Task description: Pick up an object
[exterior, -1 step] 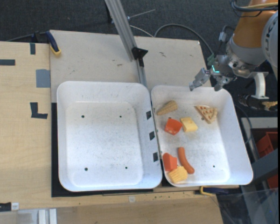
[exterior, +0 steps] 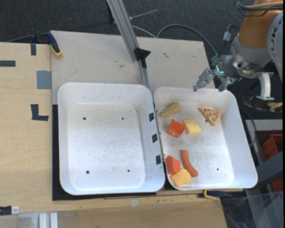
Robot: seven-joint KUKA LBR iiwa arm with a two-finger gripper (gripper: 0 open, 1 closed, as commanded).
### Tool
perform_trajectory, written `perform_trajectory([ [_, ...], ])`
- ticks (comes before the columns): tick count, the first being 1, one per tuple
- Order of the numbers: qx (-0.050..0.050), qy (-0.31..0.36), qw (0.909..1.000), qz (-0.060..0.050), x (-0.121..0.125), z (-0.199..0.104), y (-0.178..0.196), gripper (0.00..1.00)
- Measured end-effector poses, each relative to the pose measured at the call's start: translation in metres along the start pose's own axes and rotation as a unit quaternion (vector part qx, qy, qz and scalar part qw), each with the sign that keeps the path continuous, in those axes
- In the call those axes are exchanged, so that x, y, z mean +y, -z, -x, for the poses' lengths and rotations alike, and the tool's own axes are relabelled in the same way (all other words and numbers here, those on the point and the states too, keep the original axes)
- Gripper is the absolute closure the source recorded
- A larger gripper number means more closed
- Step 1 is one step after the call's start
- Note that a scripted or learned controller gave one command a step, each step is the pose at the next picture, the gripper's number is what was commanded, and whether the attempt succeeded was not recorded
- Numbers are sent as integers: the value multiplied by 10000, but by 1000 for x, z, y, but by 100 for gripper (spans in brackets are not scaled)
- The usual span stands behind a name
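Gripper (exterior: 212, 81) hovers above the far rim of the right bin (exterior: 237, 141), fingers spread apart, nothing between them. Down in that bin sit the pickings: a tan cone (exterior: 170, 110), a waffle wedge (exterior: 209, 114), a red block (exterior: 176, 128) touching a yellow cube (exterior: 192, 127), a sausage (exterior: 188, 163), and an orange piece (exterior: 172, 164) beside a yellow chunk (exterior: 182, 177). Left bin (exterior: 71, 141) sits alongside on the surface (exterior: 95, 56).

White bins (exterior: 104, 91); red block (exterior: 176, 128); yellow block (exterior: 192, 127); orange sausage (exterior: 189, 163).
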State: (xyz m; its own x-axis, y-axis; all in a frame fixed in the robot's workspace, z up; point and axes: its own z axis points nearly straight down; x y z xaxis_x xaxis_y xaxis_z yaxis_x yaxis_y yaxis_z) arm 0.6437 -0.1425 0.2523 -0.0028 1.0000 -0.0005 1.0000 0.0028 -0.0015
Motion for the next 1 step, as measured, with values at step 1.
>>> perform_trajectory([
  [1,0,-3,10000,-23,4,0,-45,0],
])
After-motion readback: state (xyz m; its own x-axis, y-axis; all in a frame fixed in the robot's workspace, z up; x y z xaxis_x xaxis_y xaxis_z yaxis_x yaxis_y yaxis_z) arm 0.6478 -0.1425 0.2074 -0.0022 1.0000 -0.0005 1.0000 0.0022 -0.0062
